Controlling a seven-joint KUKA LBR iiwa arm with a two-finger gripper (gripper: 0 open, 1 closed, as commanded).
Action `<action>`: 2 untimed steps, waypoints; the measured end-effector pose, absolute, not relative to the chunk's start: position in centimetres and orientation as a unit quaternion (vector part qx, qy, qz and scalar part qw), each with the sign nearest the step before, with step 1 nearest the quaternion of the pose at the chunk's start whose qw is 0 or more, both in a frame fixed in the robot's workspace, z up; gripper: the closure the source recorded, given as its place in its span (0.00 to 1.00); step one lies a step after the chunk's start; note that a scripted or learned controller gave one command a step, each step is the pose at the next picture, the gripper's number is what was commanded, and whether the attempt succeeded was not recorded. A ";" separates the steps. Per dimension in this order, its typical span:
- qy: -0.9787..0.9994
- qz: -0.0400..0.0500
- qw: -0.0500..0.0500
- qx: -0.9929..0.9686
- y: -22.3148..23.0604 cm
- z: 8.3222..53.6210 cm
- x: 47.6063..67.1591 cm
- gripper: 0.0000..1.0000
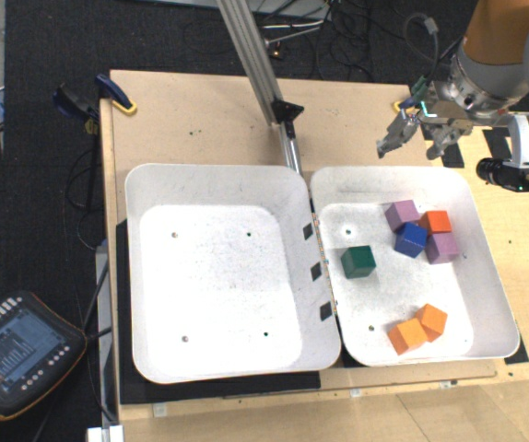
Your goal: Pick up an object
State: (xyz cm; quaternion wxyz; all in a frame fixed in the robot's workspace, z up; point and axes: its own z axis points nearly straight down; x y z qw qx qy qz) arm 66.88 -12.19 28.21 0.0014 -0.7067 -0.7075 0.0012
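Starting nearest the camera, a handheld controller [16, 353] lies at the lower left, off the bench and partly cut by the frame edge. Beyond it sit the two white bins: the left bin [145, 201] and the right bin [486, 274], which holds every candidate for picking. Two orange blocks [418, 328] touch each other near its front wall; a green cube [358, 261] stands apart toward the centre divider (the easiest target, I judge, since nothing crowds it). Further back, two purple blocks [401, 215], a blue cube [411, 239] and a small orange block [436, 221] are packed together, touching. Farthest away, the gripper [421, 136] hangs above the bench beyond the right bin's back rim, its fingers spread apart and holding nothing. Its fingertips are small and hard to resolve.
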 end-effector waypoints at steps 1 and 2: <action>-0.708 0.000 0.000 -0.706 -12.2 28.5 66.9 0.00; -0.707 0.002 0.001 -0.707 -12.1 24.1 66.8 0.00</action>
